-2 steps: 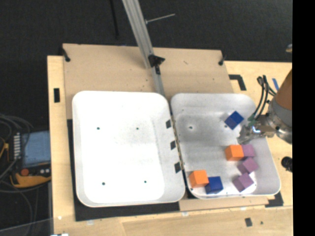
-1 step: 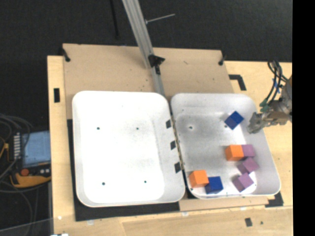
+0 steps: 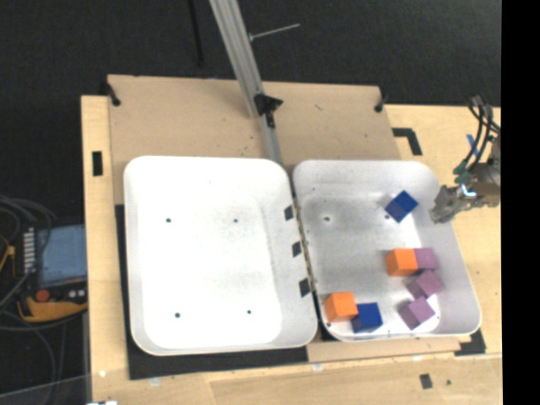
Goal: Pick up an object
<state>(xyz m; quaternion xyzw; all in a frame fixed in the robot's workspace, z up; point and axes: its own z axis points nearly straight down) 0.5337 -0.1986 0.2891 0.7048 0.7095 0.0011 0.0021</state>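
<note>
Camera view: two white bins side by side on the bench [image 3: 97, 251]. Left bin [image 3: 211, 251] has only small dark specks on its floor. Right bin [image 3: 354, 226] carries all the blocks. Blue block [image 3: 402, 205] sits toward the bin's far right corner, tilted like a diamond, apart from the rest. Orange block [image 3: 402, 262] lies near the right wall, touching a purple block [image 3: 424, 257] on its right. Second purple block [image 3: 425, 283] just below that pair, third purple block [image 3: 417, 312] near the bin's near right corner. Along the near edge, another orange block [image 3: 341, 305] sits touching a second blue block [image 3: 367, 316] on its right.

Gripper [image 3: 445, 203] is at the right bin's right wall, over the rim, close to the tilted blue block but not touching it. Nothing seen between its fingers; whether they are spread or closed cannot be told, too small and blurred. Cables trail above the wrist at the bench's right edge.
</note>
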